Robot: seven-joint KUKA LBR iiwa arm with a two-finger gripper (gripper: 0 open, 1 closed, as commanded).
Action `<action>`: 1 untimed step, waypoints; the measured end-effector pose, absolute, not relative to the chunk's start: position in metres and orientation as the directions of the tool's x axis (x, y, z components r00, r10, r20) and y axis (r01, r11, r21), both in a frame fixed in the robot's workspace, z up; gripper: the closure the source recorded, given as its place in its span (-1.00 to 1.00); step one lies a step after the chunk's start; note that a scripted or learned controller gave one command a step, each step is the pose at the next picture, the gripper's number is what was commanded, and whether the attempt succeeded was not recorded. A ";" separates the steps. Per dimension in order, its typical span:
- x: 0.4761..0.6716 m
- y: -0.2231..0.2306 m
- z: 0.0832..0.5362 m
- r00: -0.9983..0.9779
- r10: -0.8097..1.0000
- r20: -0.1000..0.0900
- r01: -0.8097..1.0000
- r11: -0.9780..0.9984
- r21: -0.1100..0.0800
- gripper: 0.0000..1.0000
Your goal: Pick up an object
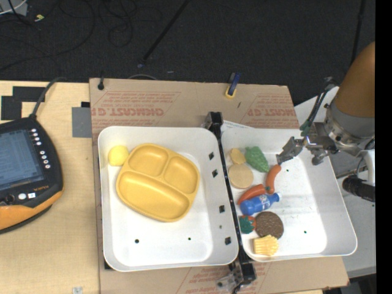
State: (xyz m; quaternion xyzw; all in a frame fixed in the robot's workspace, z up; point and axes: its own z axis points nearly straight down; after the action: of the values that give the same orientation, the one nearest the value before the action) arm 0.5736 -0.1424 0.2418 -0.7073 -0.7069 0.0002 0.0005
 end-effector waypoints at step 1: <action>0.574 -0.143 0.252 0.002 1.000 0.001 1.000 -0.002 -0.001 1.00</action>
State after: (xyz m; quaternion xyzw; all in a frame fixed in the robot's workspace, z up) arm 0.5735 -0.1433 0.2516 -0.7077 -0.7066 0.0002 0.0009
